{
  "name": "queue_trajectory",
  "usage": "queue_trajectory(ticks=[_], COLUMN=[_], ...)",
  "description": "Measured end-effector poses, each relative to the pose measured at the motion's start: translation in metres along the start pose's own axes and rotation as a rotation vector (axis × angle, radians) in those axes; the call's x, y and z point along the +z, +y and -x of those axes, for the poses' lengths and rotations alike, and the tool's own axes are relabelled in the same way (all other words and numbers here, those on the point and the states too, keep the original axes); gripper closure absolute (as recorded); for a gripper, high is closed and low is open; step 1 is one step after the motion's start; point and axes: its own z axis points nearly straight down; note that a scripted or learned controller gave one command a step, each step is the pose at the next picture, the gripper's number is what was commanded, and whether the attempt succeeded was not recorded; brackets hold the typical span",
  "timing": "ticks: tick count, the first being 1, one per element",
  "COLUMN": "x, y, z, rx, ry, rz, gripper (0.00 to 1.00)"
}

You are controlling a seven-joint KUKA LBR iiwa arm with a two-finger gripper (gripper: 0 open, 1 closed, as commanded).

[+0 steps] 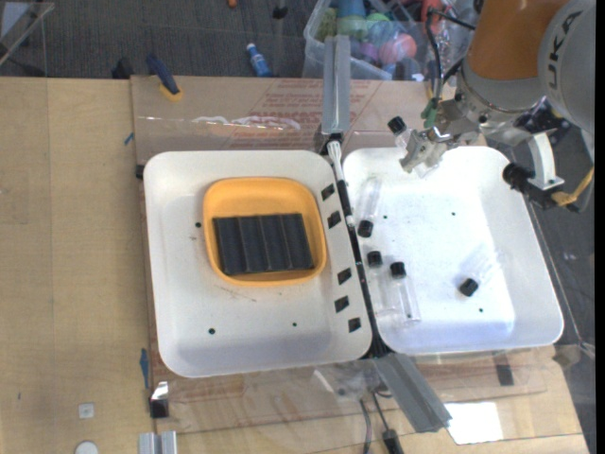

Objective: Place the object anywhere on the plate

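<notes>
The black object (264,244) lies flat on the yellow plate (219,199), inside its rim. The gripper (419,154) hangs over the right bin's (492,324) far edge; its grip is unclear.

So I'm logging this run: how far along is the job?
Looks done: a dark ridged object already lies on the yellow plate in the left bin. In hand: nothing visibly; the gripper hovers at the right bin's far edge. Left: probably just retreating.
</notes>
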Motion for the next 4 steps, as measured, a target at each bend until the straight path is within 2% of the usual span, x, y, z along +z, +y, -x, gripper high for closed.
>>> queue_trajectory(ticks=[1, 2, 4], x=[0.013, -0.008, -0.041], y=[0.003, 0.009, 0.010], z=[-0.013, -0.033, -0.036], rx=[-0.078, -0.117, -0.210], ry=[0.002, -0.001, -0.002], rz=[-0.004, 0.001, 0.002], gripper=[1.00, 1.00, 1.00])
